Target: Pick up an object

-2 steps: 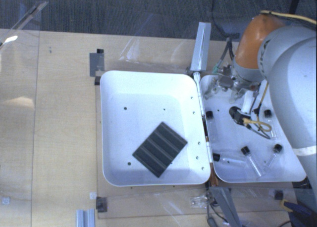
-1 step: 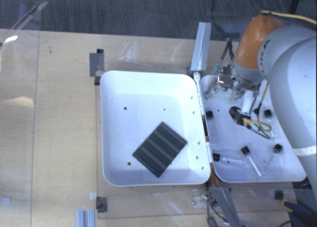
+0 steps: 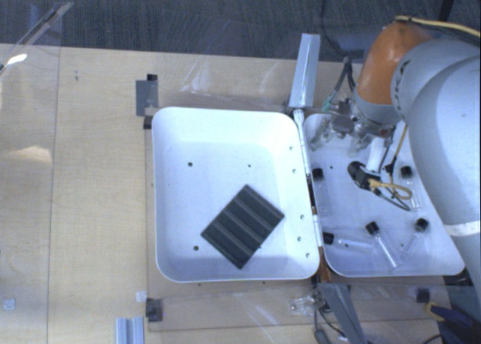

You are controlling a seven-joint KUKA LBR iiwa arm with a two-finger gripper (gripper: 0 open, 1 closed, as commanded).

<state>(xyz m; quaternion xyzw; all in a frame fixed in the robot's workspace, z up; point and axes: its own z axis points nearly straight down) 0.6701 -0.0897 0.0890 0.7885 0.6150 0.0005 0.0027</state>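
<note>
arm: grey KUKA arm [image 3: 443, 132] reaching in from the right of the camera view, its bulky grey link covering the right edge of the right bin [image 3: 353, 252]
band: orange band [image 3: 387, 53] sits above the wrist, toward the far edge of the bench
wrist: points down and to the left, hanging over the far part of the right bin, near that bin's far left corner
gripper: gripper [image 3: 342, 126] shows as a cluster of metal parts below the orange band, low over the bin's far edge; its exact shape is hard to make out
</note>
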